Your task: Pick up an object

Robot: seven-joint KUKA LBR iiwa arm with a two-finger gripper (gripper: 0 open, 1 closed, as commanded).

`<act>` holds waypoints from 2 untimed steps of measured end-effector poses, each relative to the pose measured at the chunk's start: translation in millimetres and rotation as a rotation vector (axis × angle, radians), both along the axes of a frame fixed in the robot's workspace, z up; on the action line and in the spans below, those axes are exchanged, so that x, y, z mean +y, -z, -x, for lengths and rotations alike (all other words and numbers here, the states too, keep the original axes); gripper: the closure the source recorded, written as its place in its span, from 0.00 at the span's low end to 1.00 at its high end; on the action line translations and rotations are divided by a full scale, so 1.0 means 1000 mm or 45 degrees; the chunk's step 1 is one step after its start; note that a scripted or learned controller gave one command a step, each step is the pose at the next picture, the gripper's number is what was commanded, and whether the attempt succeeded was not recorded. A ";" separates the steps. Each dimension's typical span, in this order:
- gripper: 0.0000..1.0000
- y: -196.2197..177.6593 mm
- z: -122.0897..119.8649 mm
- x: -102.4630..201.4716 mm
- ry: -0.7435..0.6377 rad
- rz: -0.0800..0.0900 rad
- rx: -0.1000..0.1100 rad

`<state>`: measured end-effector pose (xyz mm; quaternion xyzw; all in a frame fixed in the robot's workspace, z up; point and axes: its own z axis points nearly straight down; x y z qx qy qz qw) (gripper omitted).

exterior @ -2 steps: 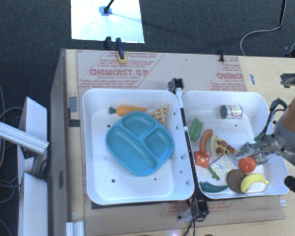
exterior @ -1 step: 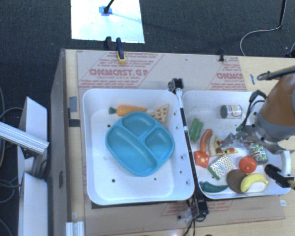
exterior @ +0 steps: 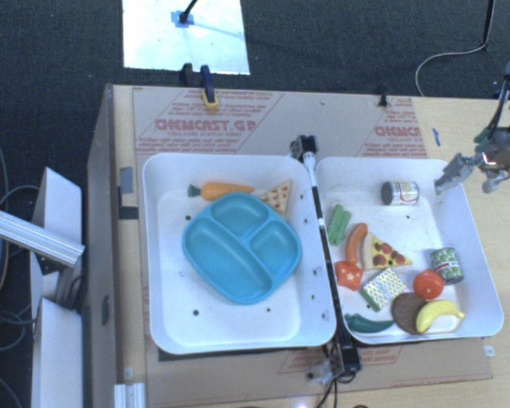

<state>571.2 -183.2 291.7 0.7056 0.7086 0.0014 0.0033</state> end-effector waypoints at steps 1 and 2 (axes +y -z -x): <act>0.00 0.101 -0.061 0.002 -0.001 -0.004 0.009; 0.00 0.173 -0.080 -0.006 -0.001 -0.002 0.008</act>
